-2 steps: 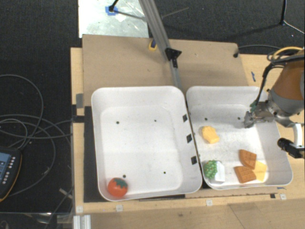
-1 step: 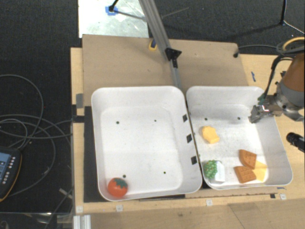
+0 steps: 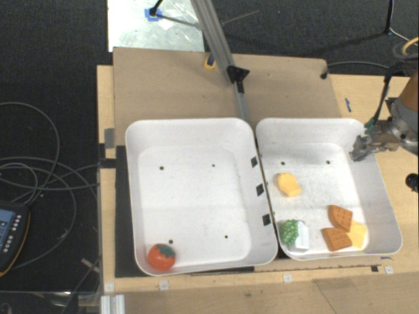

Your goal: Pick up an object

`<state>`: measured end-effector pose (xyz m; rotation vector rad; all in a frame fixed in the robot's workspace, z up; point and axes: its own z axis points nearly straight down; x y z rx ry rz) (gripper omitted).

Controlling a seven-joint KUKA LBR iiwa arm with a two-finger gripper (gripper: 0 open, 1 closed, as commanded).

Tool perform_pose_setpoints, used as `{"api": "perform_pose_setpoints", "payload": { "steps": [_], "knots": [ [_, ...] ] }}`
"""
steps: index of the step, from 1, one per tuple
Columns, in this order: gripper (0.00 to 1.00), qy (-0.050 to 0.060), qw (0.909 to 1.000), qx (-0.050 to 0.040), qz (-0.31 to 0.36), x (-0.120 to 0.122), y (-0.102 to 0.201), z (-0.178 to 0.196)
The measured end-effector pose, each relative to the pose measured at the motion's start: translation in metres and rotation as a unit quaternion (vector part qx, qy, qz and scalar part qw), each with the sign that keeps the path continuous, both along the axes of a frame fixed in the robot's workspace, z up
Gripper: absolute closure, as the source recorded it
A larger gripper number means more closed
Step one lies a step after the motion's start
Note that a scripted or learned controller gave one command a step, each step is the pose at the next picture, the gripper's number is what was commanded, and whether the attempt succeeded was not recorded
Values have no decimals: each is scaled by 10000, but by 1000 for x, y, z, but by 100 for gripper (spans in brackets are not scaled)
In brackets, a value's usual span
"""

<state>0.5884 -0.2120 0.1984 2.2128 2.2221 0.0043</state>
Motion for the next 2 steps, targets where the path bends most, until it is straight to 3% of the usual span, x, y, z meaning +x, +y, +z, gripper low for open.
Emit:
{"api": "perform_pose_setpoints", "payload": {
  "steps": [1,2],
  "knots": [
    [100,-3,10000,-2,8,3,1,44],
    [100,25,10000,21,32,-11,63,45]
  ]
}}
